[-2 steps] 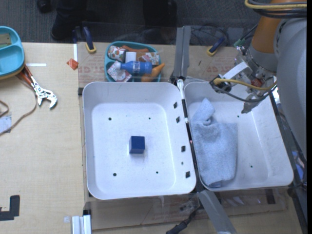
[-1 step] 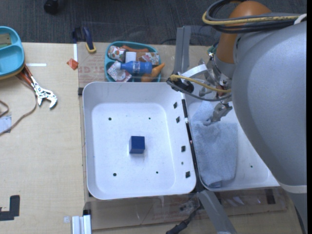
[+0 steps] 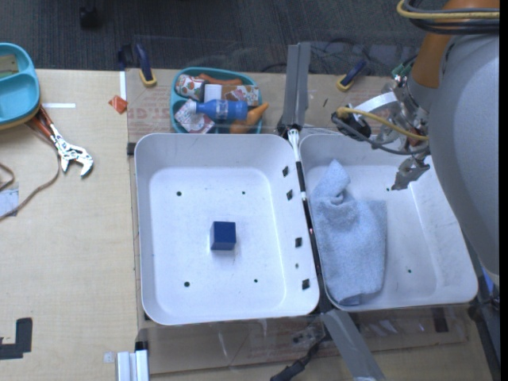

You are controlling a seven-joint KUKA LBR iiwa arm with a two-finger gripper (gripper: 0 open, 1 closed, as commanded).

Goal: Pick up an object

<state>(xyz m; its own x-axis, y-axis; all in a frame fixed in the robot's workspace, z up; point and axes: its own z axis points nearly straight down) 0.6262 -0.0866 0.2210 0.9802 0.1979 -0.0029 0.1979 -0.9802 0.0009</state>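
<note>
Gripper (image 3: 409,169) hangs over the back right corner of the right bin (image 3: 444,288); whether it is released or clenched cannot be told. A grey cloth (image 3: 349,236) lies just to its left and nearer the front, long axis running front to back. A blue block (image 3: 224,235) sits well apart, leftward in the left bin (image 3: 151,236). The arm (image 3: 468,94) leans in from the right.

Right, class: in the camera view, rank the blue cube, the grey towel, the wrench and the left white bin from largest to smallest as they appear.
1. Left white bin
2. Grey towel
3. Wrench
4. Blue cube

No close calls; each looks clearly smaller than the one before.
</note>
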